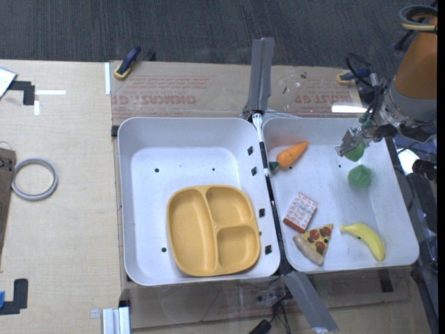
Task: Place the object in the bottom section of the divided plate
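Observation:
The yellow divided plate (212, 229) lies in the left bin (139, 152), with one long section on its left and two smaller sections on its right. In the right bin (327, 134) are an orange carrot (290, 154), a green round object (359, 177), a red and white box (300, 211), a pizza slice (313, 241) and a banana (366, 239). My gripper (350, 149) hangs over the right bin's back right part, just above and slightly left of the green object. A bit of green shows right at its tip.
A roll of tape (32, 179) lies on the bench to the left of the bins. A grey divider post (260, 82) stands at the back between the two bins. Blue clamps (128, 61) sit on the cardboard behind them.

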Robot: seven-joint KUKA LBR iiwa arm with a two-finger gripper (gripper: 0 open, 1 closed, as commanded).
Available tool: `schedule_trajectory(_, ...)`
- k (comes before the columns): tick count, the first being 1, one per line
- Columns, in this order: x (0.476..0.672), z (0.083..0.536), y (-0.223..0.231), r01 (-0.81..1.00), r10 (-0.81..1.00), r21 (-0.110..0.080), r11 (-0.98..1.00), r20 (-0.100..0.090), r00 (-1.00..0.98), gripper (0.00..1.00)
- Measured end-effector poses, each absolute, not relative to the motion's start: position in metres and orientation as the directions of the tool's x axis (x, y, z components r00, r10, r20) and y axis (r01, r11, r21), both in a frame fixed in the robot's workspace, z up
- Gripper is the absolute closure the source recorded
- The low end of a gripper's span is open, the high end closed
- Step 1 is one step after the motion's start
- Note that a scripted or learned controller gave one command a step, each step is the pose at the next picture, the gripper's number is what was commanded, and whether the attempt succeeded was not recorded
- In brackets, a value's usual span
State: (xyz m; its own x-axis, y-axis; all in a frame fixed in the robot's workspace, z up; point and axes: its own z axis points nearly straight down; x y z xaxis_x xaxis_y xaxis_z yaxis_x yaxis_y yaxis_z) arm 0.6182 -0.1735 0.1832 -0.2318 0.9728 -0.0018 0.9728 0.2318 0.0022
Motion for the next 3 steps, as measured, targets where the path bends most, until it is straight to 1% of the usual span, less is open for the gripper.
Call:
schedule_trajectory(1,0.659,0.29,-0.127,0.987,0.987,0.0,0.159,-0.002,-0.159,1.0)
schedule_trajectory(2,0.659,0.29,-0.128,0.987,0.987,0.0,0.159,-0.002,-0.159,0.0)
schedule_trajectory(3,0.659,0.25,-0.019,0.992,0.992,-0.002,0.128,-0.001,-0.128,0.0)
